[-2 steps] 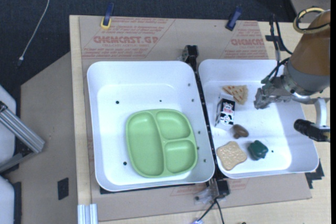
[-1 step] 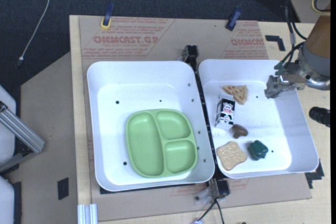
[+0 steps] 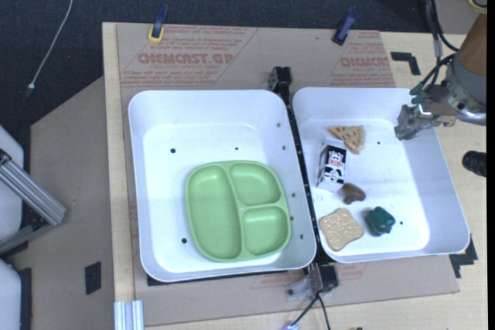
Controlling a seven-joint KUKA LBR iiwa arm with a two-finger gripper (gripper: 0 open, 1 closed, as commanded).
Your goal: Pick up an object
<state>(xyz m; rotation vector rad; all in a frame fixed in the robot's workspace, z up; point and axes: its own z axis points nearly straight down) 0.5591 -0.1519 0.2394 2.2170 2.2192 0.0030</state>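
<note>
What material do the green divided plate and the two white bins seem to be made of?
The green divided plate looks like moulded plastic with a matte finish: even colour, rounded compartment walls, hardly any glare. The left bin and right bin look like thin, smooth plastic, slightly glossy, with rounded corners and soft highlights; painted metal cannot be excluded.

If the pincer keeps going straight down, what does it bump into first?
Probably the bare white floor of the right bin. The pincer hangs near that bin's far right side, and the waffle wedge lies off to its left. Depth is hard to judge.
</note>
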